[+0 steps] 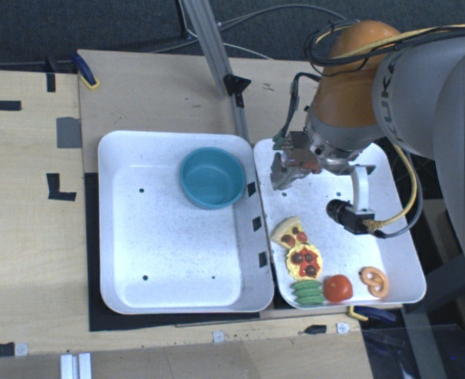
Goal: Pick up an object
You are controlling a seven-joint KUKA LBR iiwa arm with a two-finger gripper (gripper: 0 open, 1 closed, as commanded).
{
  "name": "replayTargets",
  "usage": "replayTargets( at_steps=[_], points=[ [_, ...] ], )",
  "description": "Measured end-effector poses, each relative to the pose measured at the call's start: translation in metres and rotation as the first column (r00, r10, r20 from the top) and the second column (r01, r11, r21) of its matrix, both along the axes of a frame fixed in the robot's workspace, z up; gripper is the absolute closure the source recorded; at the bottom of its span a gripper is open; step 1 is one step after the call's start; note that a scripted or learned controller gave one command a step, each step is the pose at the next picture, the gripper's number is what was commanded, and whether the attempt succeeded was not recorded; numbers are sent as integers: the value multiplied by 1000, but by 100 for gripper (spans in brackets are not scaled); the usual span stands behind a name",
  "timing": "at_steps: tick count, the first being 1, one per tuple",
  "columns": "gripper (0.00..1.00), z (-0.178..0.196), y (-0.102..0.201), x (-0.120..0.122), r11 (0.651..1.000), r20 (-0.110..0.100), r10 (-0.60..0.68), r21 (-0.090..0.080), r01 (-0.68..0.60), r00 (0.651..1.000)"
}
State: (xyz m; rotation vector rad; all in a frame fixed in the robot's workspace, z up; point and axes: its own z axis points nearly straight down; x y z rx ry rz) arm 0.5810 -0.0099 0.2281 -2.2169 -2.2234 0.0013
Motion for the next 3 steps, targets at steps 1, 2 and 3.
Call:
replayTargets(
  at_steps=[1, 2, 3],
  points=[
    [100, -6, 47, -19, 1000, 0, 1, 0, -1, 1000],
    [100, 7, 90, -54, 1000, 1, 2, 1, -2, 1000],
    [0, 6, 88, -53, 1000, 1, -2, -1, 2, 1000]
  ],
)
